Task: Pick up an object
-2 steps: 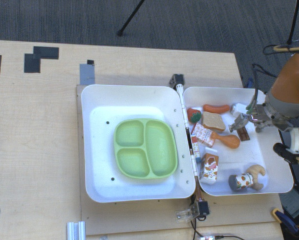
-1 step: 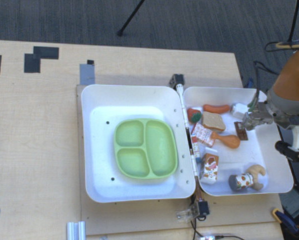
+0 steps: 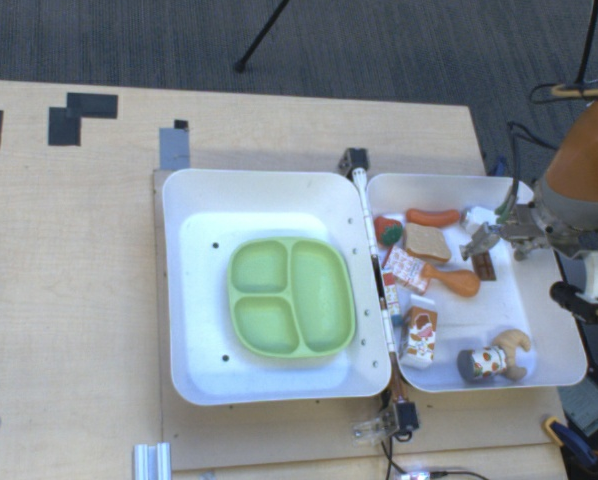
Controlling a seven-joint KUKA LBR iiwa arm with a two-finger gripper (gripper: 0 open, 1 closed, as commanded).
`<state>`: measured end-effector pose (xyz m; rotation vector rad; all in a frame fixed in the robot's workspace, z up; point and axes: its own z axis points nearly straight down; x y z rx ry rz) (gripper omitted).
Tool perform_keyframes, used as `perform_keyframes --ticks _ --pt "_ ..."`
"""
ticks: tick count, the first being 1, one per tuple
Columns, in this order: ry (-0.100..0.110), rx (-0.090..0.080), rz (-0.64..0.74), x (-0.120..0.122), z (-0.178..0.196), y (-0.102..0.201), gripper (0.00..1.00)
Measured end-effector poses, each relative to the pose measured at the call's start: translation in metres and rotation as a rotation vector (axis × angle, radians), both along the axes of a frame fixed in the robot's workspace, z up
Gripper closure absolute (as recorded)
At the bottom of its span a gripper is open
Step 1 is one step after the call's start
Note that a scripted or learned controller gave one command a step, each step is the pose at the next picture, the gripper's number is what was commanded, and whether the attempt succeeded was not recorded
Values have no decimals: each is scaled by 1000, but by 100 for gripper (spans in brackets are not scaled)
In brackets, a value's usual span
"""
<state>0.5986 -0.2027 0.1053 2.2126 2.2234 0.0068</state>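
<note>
Table (image 3: pixel 69 268) of pale wood runs across the view, dark carpet beyond its far edge. Two shallow white bins sit side by side on it, touching along a central seam.

Left bin (image 3: pixel 194 368) – holds a green divided plate (image 3: pixel 291 298) with three compartments, lying flat near the bin's middle.

Right bin (image 3: pixel 554 363) – holds the small objects. Arm (image 3: pixel 584 168), grey with an orange band, reaches in from the right over the bin's far right corner.

Pincer (image 3: pixel 487 236) hangs low over the far right part of the right bin, metal fingers pointing left; whether they are spread or pressed together cannot be told at this size. Nothing visibly sits between them.

Objects in the right bin, biggest first:
- printed carton (image 3: pixel 420 335), near the left wall, toward the front
- bread slice (image 3: pixel 429 242), far centre
- grey can (image 3: pixel 482 363) with a tan croissant-like piece (image 3: pixel 514 342) just beside it, front right
- orange drumstick shape (image 3: pixel 454 281), centre
- red-and-white packet (image 3: pixel 404 268), left of the drumstick
- red sausage (image 3: pixel 434 217), along the far wall
- brown bar (image 3: pixel 485 265), just below the pincer
- small red-and-green item (image 3: pixel 389 232), far left corner
</note>
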Motion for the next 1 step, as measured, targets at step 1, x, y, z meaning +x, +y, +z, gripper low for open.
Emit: perform_keyframes --ticks 1 --pt "-1 0 0 -16 -18 63 0"
